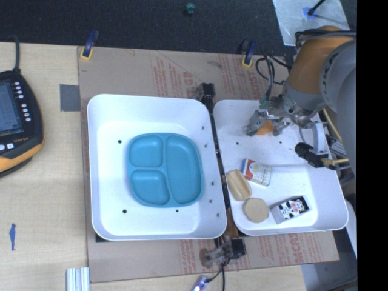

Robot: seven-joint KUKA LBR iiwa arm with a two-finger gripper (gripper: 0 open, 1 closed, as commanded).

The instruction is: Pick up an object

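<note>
My gripper [262, 123] is low over the far part of the right bin [327, 193], near its back wall. A small orange thing [265, 129] lies right at the gripper's tip, partly hidden by it, and I cannot tell whether it is held. Nearer the front of this bin lie a small can with a red and white label [257, 172], a tan oval piece [238, 185], a tan round disc [256, 210] and a small black and white box [291, 208]. All of these lie apart from the gripper.
The left bin [109, 217] holds a blue divided plate [165, 168]. A teach pendant [15, 120] lies on the bench at far left. Clamps [90, 43] hold the cardboard sheet under both bins. The arm comes in over the right bin's far right corner.
</note>
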